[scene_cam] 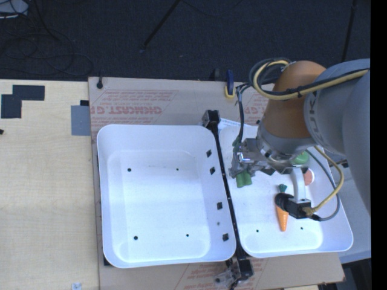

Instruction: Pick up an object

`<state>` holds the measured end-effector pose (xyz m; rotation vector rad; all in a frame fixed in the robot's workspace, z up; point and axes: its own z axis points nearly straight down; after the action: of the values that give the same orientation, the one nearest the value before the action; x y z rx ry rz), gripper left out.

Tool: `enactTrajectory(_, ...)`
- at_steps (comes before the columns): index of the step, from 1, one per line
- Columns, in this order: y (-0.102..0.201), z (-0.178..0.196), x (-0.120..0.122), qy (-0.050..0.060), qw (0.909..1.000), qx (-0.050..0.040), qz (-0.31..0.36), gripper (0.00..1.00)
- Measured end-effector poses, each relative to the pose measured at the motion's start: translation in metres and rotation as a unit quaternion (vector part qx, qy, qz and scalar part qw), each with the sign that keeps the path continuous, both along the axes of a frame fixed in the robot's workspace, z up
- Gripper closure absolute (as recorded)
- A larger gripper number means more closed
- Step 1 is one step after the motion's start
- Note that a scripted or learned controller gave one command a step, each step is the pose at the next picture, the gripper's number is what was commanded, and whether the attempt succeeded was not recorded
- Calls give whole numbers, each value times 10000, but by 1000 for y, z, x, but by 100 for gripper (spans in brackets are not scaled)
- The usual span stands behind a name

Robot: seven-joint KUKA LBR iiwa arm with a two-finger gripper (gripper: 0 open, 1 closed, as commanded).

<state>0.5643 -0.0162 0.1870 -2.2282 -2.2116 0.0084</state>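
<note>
Gripper (251, 165) low in the right bin (338, 237), finger spread impossible to tell beneath the wrist. Green block (243, 179) touching at its seven o'clock; orange carrot (282, 217) toward four o'clock. Probably light, rigid plastic; best pinched across the block's flat sides.

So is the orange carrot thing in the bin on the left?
No, the orange carrot lies in the right bin, near the robot's hand, not in the left bin.

A dark floor (121, 29) with loose black cables (42, 17) fills the top of the frame. At left lies a pale wooden benchtop (45, 192); a printed cardboard sheet (151, 101) occupies the centre.
</note>
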Motion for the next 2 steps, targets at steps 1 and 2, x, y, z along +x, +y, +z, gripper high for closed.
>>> enactTrajectory(1,46,0,16,-14,10000,12,51,100)
enactTrajectory(2,-63,0,21,-17,10000,-8,-6,100)
